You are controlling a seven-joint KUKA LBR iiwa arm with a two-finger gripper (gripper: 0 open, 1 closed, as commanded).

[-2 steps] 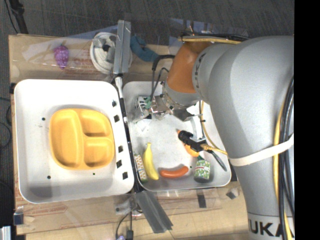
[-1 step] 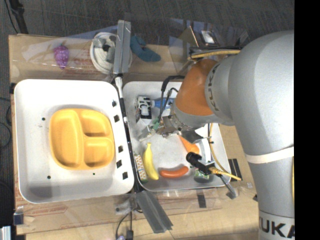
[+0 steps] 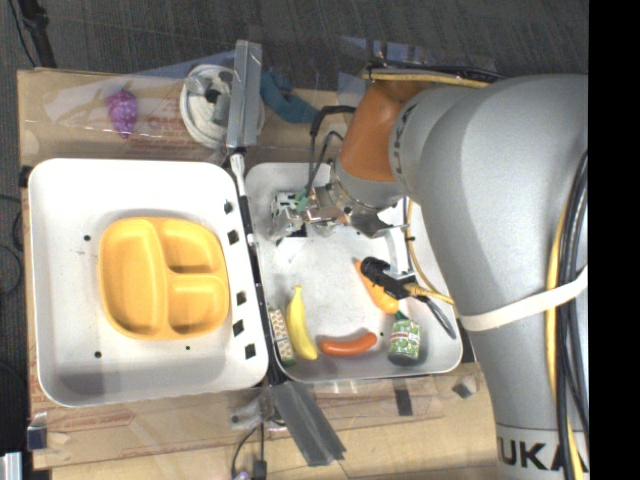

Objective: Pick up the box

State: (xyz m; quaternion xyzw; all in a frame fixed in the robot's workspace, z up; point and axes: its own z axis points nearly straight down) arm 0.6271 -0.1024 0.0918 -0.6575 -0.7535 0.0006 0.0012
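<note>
My claw (image 3: 298, 208) sits in the far left corner of the right bin (image 3: 322, 273), blurred among wrist clutter, so I cannot tell whether it is spread or closed. The box (image 3: 280, 334), a thin patterned sliver against the bin's left wall beside the banana (image 3: 300, 323), lies well apart from it.
</note>
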